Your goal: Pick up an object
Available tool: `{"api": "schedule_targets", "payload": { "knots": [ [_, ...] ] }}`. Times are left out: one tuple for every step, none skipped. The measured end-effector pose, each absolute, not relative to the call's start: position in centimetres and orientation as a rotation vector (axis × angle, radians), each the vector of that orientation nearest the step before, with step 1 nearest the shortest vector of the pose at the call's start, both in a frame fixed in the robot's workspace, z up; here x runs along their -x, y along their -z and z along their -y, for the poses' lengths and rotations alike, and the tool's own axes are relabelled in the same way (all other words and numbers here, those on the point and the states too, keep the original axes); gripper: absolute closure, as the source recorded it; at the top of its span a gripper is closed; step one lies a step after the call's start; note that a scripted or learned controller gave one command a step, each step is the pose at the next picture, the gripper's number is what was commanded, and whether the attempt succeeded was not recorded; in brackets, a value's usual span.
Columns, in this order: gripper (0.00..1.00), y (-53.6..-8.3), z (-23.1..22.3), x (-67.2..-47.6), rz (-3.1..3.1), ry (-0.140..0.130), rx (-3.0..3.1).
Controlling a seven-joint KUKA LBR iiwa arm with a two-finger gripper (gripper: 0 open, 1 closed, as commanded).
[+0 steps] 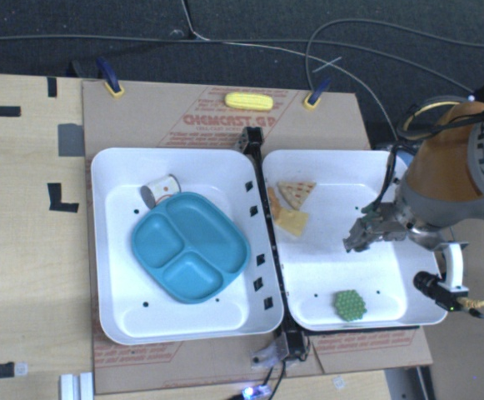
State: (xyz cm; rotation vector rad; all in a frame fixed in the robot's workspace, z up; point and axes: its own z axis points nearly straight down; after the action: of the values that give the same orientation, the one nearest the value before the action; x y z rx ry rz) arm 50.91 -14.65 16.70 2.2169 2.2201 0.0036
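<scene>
My gripper (361, 237) hangs over the right bin (375, 169), near its right-hand side, with the orange-banded arm behind it. Its dark fingers point down and left over bare bin floor. A green bumpy ball (350, 304) lies near the bin's front wall, below the gripper. A tan wedge (296, 193) and a yellow block (291, 221) lie at the bin's left side, well left of the gripper. In the left bin (108, 223) sit a blue divided plate (191, 246) and a small white cup (160, 190) lying on its side.
A yellow corn cob (249, 102) rests on the cardboard behind the bins. Blue-and-yellow clamps (110, 79) hold the cardboard at the back. A black divider (262, 215) runs between the bins. Cables cross the dark area behind.
</scene>
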Motion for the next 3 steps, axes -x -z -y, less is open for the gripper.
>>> {"api": "schedule_targets", "payload": {
  "knots": [
    [1.0,-20.4,14.6,-51.0,-2.221,-0.002,-2.218],
    [1.0,-21.6,9.3,-53.1,-2.23,-0.002,-2.214],
    [1.0,-20.7,5.0,-55.5,-2.23,0.0,-2.216]
  ]
}}
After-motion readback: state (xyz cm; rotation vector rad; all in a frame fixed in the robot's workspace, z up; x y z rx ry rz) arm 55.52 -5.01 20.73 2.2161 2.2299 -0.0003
